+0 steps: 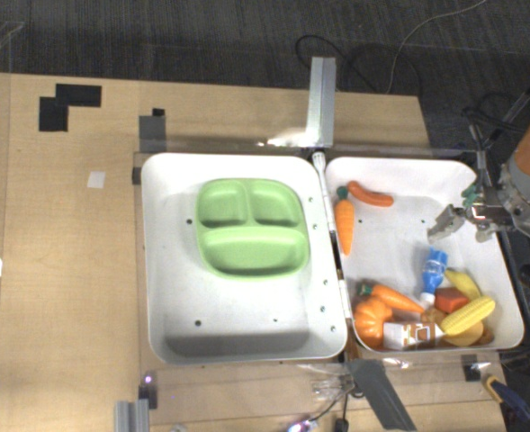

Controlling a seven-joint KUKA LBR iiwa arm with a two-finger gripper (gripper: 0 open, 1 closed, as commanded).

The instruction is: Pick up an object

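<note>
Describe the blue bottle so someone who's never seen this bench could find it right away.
Look in the right-hand white bin, toward its lower right where the toy food is piled. The blue bottle stands at the top of that pile, just below the claw. It is the only blue item among orange, yellow and red pieces.

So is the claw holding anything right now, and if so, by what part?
Nothing is held. The claw hangs over bare floor of the right bin, above the blue bottle, with nothing between its fingers.
</note>
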